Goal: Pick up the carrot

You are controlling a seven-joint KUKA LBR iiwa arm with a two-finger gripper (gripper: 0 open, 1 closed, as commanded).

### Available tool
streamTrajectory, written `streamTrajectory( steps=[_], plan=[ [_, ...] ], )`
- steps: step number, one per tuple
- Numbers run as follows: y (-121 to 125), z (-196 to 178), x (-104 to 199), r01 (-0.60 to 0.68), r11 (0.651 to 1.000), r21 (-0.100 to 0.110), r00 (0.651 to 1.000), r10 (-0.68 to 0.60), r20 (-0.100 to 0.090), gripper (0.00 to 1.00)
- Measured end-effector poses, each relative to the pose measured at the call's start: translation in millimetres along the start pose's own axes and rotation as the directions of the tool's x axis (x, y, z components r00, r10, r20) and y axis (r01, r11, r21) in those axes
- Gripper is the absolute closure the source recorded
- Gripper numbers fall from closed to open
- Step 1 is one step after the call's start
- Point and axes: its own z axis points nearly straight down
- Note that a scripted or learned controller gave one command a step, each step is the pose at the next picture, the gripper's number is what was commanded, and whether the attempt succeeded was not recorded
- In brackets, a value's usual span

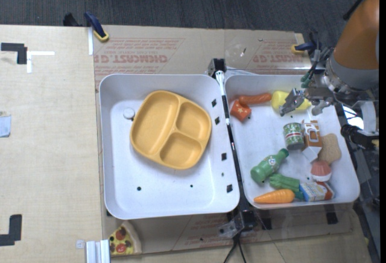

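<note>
**A:** Where's your carrot?

**B:** The carrot (274,196) lies flat along the near wall of the right bin (344,192), at the front edge, thick end toward the bin's middle and the tip pointing left. You have a green bottle (269,165) just behind it and a second green piece (286,183) touching or nearly touching its upper side. A small white and blue carton (315,191) sits just beside its right end.

**A:** How will it handle?

**B:** You should expect a light, stiff toy, probably smooth plastic, so it may slip or roll if you pinch it off-centre. Take it across the thick middle, with the jaws closing across its width. Watch the bin wall on the near side and the green piece on the far side; there's little room for a finger on either.

**A:** And the gripper?

**B:** Your gripper (297,101) hangs over the far part of the same bin, beside a yellow item (281,99), well apart from the carrot. I cannot tell whether the jaws are parted or closed; nothing is visibly between them.

**A:** The other bin?

**B:** The left bin (114,153) carries a yellow divided plate (171,129). You needn't go there.
</note>
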Motion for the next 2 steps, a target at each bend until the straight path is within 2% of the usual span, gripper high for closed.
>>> streamTrajectory(
  steps=[1,2],
  plan=[
    [-65.1,5.2,52.4,0.170,0.985,-0.001,0.985,-0.170,0.000,0.00],
    [-104.4,4.6,55.4,0.396,0.918,-0.003,0.918,-0.396,0.002,0.00]
  ],
)
